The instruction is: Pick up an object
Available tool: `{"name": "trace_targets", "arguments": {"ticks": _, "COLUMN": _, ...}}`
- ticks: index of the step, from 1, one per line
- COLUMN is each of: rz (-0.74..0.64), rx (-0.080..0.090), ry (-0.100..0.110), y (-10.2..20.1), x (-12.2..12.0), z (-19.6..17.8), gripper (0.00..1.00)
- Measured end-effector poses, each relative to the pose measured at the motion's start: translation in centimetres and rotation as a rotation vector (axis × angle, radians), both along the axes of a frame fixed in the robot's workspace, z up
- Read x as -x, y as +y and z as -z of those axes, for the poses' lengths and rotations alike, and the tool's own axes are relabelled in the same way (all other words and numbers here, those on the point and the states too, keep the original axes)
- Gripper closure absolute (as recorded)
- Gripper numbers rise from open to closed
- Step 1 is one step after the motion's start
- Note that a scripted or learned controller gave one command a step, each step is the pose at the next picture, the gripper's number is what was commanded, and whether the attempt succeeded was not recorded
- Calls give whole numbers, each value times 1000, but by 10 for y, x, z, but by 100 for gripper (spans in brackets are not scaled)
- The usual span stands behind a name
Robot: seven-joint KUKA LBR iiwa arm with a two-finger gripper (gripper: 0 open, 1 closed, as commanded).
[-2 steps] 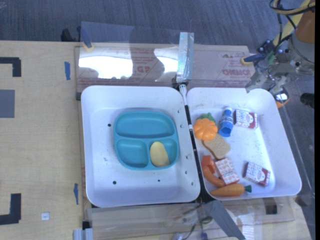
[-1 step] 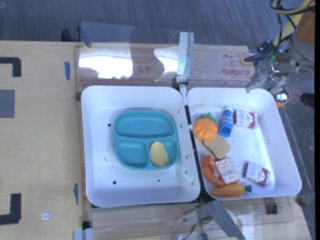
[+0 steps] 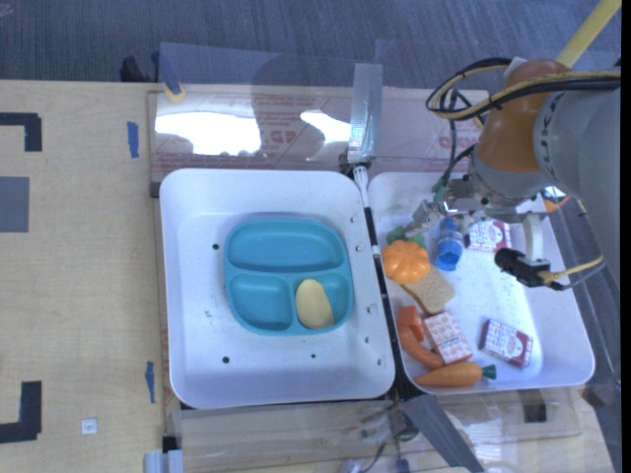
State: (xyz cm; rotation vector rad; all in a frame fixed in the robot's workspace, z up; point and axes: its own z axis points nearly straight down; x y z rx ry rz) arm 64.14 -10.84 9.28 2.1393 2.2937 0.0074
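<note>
One yellow potato [image 3: 315, 304] in a teal tray [image 3: 286, 249] far left of the claw [image 3: 446, 215], one orange pumpkin [image 3: 406, 261] just below-left, one blue bottle [image 3: 449, 248] directly beneath, two small cartons [image 3: 506, 342] lower right, claw's grip impossible to tell

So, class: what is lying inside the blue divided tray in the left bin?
A single yellow, potato-like object lies in the lower right compartment of the blue tray. What is beneath it is hidden.

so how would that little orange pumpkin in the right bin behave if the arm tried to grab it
The pumpkin looks rounded and glossy, so it may slip or roll. It seems to be light toy food. Bread touching it would probably shift too.
</note>
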Motion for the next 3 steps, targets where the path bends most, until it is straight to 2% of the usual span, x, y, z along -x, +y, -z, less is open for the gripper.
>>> {"name": "trace_targets", "arguments": {"ticks": 1, "rz": 1, "rx": -1, "ry": -6, "y": 0, "x": -2, "z": -12, "gripper": 100}}
{"name": "trace_targets", "arguments": {"ticks": 2, "rz": -129, "rx": 0, "ry": 8, "y": 0, "x": 38, "z": -7, "gripper": 100}}
{"name": "trace_targets", "arguments": {"ticks": 3, "rz": 52, "rx": 0, "ry": -3, "y": 31, "x": 25, "z": -131, "gripper": 100}}
